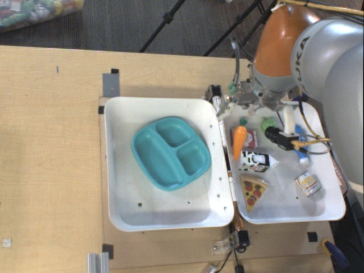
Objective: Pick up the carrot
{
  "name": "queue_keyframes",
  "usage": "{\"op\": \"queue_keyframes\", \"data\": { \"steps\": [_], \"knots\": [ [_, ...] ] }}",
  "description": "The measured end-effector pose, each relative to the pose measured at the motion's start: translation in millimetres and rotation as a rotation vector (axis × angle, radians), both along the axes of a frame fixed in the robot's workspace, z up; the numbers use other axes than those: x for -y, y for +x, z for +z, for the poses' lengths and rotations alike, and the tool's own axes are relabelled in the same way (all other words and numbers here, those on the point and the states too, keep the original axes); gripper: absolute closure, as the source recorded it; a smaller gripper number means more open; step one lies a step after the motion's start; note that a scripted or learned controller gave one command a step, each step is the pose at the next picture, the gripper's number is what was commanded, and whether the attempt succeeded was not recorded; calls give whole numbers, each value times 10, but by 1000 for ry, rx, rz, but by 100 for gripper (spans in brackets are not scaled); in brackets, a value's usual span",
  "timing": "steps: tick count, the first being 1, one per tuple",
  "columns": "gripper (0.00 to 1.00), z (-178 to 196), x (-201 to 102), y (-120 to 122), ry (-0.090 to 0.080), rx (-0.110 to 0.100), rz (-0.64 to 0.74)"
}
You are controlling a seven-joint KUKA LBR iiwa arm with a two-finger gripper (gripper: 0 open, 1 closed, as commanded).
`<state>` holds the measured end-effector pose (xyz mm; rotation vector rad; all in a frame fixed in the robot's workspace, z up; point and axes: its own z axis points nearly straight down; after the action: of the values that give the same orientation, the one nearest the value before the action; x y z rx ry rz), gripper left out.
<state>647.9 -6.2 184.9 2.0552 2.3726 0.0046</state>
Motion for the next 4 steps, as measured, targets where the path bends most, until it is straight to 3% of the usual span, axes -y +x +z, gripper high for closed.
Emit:
{"op": "queue_keyframes", "data": {
  "steps": [1, 2, 3, 4],
  "knots": [
    [0, -697, 1106, -144, -2, 0, 172],
    [0, -937, 871, -742, -6, 14, 431],
    [100, -801, 852, -702, -7, 24, 433],
    [0, -803, 853, -704, -7, 23, 433]
  ]
}}
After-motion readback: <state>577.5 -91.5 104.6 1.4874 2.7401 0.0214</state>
